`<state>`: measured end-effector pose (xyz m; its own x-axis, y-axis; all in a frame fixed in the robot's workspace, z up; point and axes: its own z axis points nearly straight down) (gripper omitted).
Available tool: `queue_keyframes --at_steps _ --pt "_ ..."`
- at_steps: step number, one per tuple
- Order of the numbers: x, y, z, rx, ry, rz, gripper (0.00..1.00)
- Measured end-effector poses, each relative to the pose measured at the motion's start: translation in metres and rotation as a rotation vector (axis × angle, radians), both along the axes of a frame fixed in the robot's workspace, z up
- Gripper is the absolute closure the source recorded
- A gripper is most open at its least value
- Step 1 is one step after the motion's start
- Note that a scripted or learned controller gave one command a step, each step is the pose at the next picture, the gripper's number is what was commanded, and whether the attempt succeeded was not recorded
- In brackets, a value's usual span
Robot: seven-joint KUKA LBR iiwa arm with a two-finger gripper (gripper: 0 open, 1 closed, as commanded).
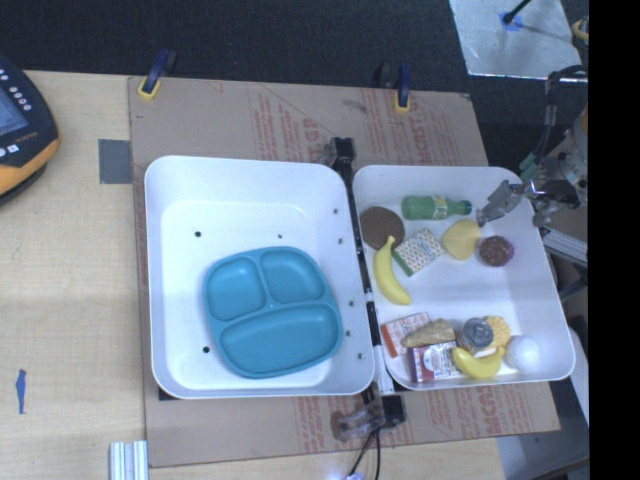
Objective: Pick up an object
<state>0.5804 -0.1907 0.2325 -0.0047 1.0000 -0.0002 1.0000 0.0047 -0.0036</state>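
At the right bin's (556, 298) far edge, the gripper (497, 204) is blurred.

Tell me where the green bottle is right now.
The green bottle lies on its side near the far edge of the right bin, between the brown disc and the gripper.

Glossy white plastic on both bins (160, 268), and a smooth matt blue plastic tray (272, 310) in the left one. Underneath, rough brown cardboard (300, 118) over a pale wood-look bench (60, 288). Shiny plastic banana (388, 273) on the right.
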Motion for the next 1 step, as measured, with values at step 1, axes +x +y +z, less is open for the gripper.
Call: queue_keyframes --at_steps 1 --pt "-0.0830 0.0350 -0.1485 0.006 0.014 0.000 0.00"
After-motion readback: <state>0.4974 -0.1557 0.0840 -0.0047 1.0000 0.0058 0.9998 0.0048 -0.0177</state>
